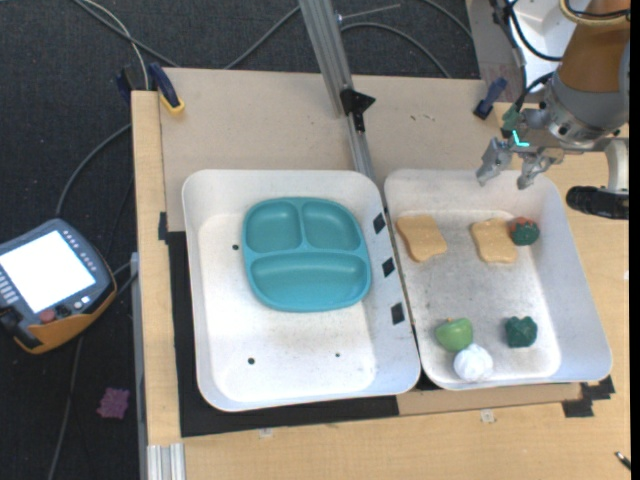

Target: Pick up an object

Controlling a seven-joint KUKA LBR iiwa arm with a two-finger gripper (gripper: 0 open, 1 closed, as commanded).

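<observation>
Tan, flat bread-slice toy (494,241) lies just below the hand (512,173), whose fingers hang spread and empty; looks light and stiff, best pinched across its narrow sides.

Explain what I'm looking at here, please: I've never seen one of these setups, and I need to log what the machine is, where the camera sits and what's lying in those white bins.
One camera fixed above a bench looks down at a slant. From the right reaches a robot arm, grey with an orange band, ending in a two-finger pincer. The pincer hangs over the far edge of the right bin, its fingers spread, with nothing between them.

The left bin holds a teal divided plate. The right bin holds toy foods: two tan bread-like slices, a small red and green piece touching the second slice, a dark green piece, a light green one and a white ball just in front of it.
</observation>
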